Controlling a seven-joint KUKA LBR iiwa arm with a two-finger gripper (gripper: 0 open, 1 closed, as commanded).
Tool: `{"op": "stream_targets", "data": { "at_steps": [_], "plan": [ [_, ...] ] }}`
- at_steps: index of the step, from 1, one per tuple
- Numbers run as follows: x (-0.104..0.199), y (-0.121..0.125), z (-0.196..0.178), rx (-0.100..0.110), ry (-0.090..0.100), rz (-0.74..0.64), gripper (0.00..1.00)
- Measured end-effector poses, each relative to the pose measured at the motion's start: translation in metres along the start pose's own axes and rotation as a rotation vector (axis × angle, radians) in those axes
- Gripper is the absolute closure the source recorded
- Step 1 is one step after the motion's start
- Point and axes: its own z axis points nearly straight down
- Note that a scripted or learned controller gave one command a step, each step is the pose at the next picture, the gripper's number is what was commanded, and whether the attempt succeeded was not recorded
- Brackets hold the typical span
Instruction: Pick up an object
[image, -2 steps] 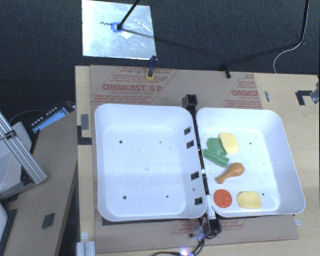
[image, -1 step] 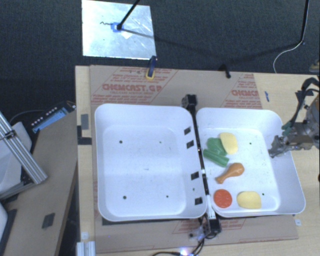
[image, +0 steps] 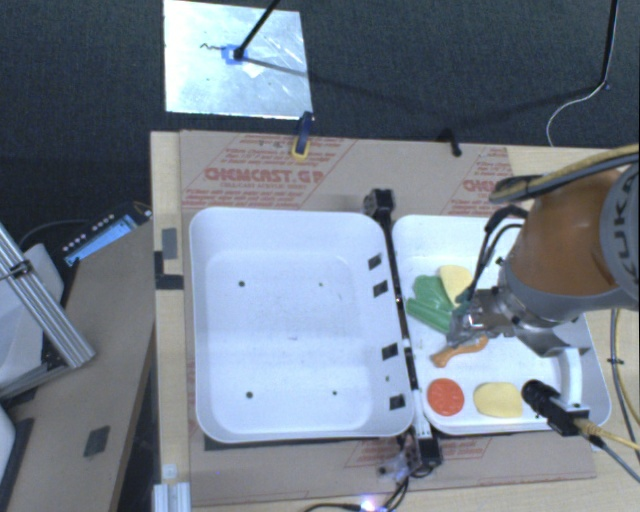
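Near the right bin's (image: 590, 392) front edge lie a red disc (image: 446, 397) and a yellow lump (image: 497, 400). Just behind them an orange piece (image: 459, 351) touches the gripper (image: 470, 322) — whether it is open or gripping, I cannot tell. Further back sit a green piece (image: 430, 300) and another yellow one (image: 456, 279) — toward the bin's left side.

Grey arm (image: 625, 235), broad orange band, black cables, metallic tool (image: 470, 322)

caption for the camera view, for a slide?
Gripper low in right bin over orange piece, beside green piece.
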Motion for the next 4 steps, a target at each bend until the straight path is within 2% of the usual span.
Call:
{"op": "stream_targets", "data": {
  "at_steps": [1, 2, 3, 4],
  "plan": [
    [-0.02, 0.017, -0.121, -0.025, -0.007, 0.007, 1.0],
    [-0.059, 0.037, -0.005, -0.004, -0.005, 0.013, 1.0],
    [-0.038, -0.001, 0.061, -0.002, -0.002, 0.01, 1.0],
    [-0.071, 0.058, -0.11, -0.033, -0.011, 0.007, 1.0]
  ]
}}
